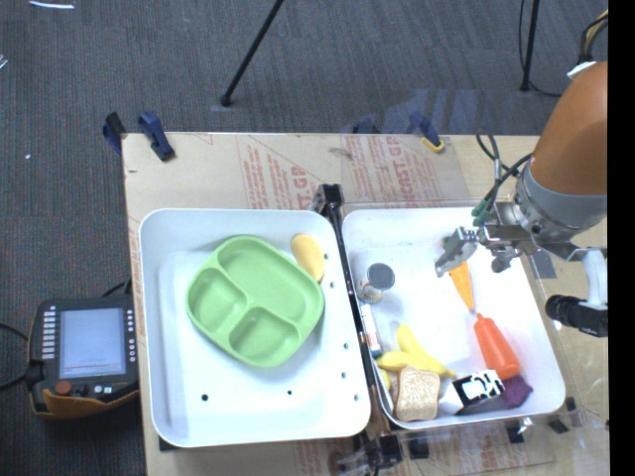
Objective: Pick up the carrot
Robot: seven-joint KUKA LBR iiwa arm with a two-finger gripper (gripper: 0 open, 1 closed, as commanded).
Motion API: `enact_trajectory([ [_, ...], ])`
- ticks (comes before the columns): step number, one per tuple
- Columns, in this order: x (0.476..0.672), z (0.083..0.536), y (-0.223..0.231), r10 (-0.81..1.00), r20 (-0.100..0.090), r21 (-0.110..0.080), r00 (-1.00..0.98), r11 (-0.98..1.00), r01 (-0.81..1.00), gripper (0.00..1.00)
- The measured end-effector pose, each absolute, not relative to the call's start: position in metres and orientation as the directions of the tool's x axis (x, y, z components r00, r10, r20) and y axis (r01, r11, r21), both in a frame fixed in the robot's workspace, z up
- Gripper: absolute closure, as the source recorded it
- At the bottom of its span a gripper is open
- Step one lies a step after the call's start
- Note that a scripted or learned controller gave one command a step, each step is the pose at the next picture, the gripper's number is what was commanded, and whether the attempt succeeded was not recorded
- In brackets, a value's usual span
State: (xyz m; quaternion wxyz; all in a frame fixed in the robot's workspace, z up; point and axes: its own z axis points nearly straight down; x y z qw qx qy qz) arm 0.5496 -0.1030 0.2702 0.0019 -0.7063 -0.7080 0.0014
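Over the right bin (417, 228) the gripper (462, 262) hangs with its fingers closed on a thin orange carrot (462, 284), which dangles point-down, clear of the bin floor. Grip sits at the carrot's top end, so it could swing or slip. Below lie an orange bottle (495, 345), a banana (417, 350) and bread (417, 392). Left bin (159, 266) holds a green plate (256, 300).
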Motion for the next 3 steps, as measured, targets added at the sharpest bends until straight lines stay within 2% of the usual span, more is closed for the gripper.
enact_trajectory([
  [1, 0.585, 0.167, -0.168, 0.972, 0.001, -0.010, 0.236, -0.236, 0.972, 0.00],
  [2, 0.620, 0.085, -0.172, 0.920, 0.001, -0.007, 0.393, -0.393, 0.920, 0.00],
  [3, 0.621, 0.095, -0.172, 0.920, 0.003, -0.008, 0.392, -0.392, 0.920, 1.00],
])
